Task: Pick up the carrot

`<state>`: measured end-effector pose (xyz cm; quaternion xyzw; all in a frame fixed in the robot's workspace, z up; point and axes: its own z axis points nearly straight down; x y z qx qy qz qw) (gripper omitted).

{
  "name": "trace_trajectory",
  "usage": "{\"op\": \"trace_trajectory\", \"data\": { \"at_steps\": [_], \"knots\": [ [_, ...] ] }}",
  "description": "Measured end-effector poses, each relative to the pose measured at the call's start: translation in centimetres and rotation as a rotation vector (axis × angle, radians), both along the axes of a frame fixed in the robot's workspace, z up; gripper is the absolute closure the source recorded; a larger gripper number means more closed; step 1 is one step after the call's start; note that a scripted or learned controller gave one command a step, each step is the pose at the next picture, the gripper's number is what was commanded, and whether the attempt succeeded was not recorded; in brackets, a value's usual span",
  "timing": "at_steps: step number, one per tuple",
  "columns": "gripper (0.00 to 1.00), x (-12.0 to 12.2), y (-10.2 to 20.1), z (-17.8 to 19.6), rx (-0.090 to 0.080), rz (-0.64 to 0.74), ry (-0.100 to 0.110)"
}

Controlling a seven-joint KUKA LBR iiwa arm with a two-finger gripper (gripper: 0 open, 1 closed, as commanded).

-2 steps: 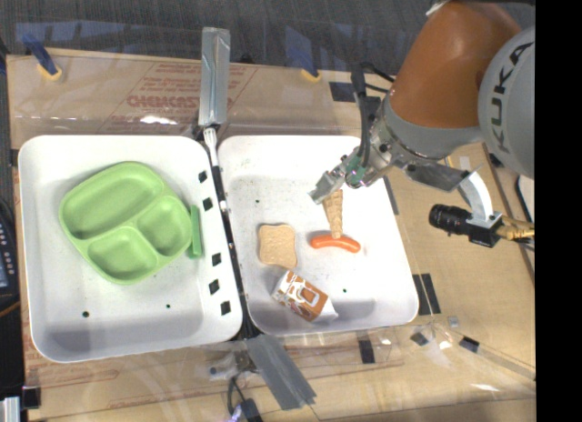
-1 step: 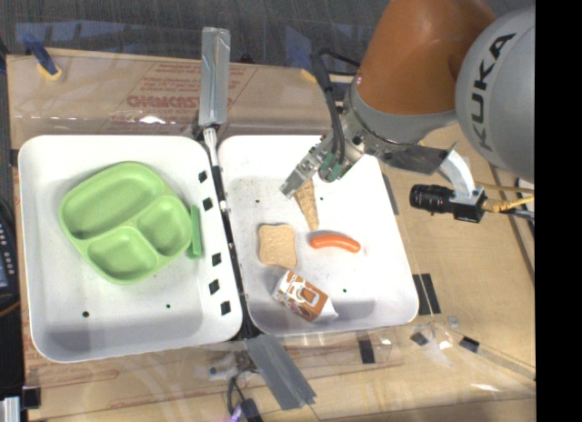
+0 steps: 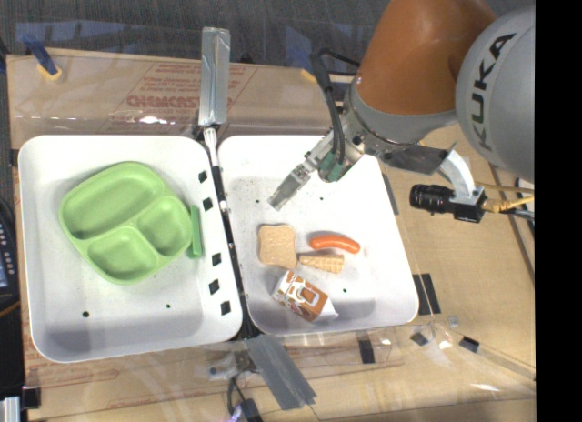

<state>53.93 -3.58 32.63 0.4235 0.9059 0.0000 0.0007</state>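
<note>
Hanging over the right bin [image 3: 400,270], the grey arm [image 3: 455,56] reaches in from the right, its orange band bulking large above the wrist. The gripper [image 3: 289,188] points down and to the left, over the upper middle of that bin's white floor. Its fingers [image 3: 293,185] look like one slim grey bar from up here, so they seem pressed together, with nothing between them.

The carrot [image 3: 335,244] lies flat on the floor of the right bin, below and a little to the right of the fingertips, apart from them with bare white floor between. It lies roughly crosswise, orange and rounded at both ends.

Just left of the carrot sits a slice of bread [image 3: 276,246], and a waffle-patterned cracker piece [image 3: 322,263] lies right beneath the carrot, touching or nearly so. Lower still, a small orange-and-white snack packet [image 3: 303,297] rests near the bin's front wall.

Over in the left bin [image 3: 45,320], a green divided plate [image 3: 127,220] sits at a tilt toward the centre. Both bins stand side by side on the bench [image 3: 473,256].
</note>
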Motion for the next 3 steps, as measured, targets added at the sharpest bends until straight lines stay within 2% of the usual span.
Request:
{"op": "trace_trajectory", "data": {
  "at_steps": [1,2,3],
  "knots": [
    [0.00,-0.3,-0.3,-10.9,0.001,0.142,0.005],
    [0.00,-0.7,-8.6,-23.1,-0.001,0.100,-0.005],
    [1.00,-0.5,-8.6,-22.0,-0.002,0.103,-0.008]
  ]
}}
